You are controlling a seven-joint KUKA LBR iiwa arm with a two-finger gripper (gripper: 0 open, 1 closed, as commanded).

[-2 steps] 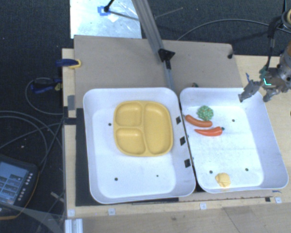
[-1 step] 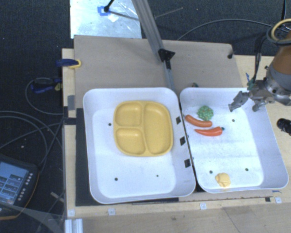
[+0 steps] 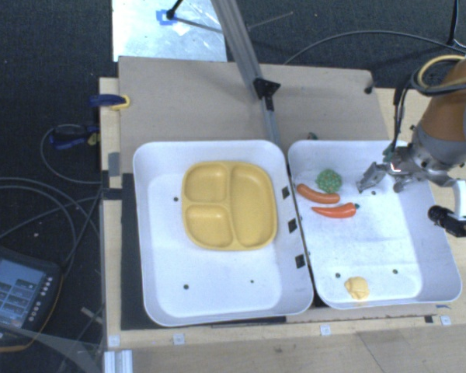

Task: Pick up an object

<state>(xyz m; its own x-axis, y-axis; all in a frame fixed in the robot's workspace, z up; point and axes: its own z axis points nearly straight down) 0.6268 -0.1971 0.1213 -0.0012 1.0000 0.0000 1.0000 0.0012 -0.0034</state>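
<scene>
The right bin (image 3: 388,243) holds a green lumpy toy vegetable (image 3: 329,180), an orange sausage (image 3: 316,194) just below it, and a red chili pepper (image 3: 335,210) beneath that. A small yellow lump (image 3: 357,287) lies near the bin's front edge. My gripper (image 3: 384,181) hovers over the bin's upper right part, to the right of the green vegetable and apart from it. Its fingers are spread open with nothing between them.
A yellow divided plate (image 3: 229,205) lies in the left bin (image 3: 159,231). A slanted metal pole (image 3: 245,45) crosses the back of the bench. Cables and a teach pendant (image 3: 15,286) lie on the floor at the left.
</scene>
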